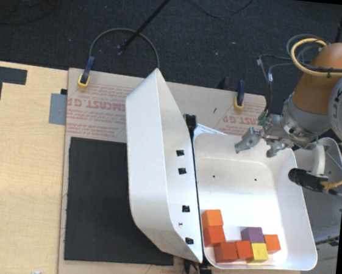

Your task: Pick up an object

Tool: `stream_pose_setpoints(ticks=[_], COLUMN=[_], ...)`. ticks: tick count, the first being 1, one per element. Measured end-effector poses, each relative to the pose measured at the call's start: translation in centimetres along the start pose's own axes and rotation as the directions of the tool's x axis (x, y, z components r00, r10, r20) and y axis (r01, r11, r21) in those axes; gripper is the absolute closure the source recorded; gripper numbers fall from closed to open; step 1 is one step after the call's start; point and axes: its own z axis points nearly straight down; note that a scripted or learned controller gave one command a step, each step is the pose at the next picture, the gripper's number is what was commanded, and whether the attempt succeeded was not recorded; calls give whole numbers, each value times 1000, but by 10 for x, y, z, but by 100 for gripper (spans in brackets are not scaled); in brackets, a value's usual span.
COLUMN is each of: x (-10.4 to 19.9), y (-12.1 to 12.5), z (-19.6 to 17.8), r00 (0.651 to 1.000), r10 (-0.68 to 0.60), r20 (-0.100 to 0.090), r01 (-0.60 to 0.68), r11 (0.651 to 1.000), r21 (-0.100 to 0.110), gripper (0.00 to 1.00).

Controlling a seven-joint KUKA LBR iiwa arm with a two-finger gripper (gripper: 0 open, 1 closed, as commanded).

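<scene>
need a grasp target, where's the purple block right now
The purple block sits in the right bin's near corner, touching the yellow block and orange blocks.

A grey robot arm (340, 106) with a rounded orange band (334, 60) above its wrist. Yellow and black cables (303, 50) loop beside the orange section. The wrist narrows into a grey metal claw (261, 143) with two short fingers. A black cylindrical fitting (306, 178) sits just below.
</scene>
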Motion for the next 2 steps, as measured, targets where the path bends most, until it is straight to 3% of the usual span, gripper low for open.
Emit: stream_pose_setpoints(ticks=[2], x=[0], y=[0], z=[0], r00=[1000], r10=[0], r20=[0], r01=[0], r11=[1000], r21=[0], gripper=[0])
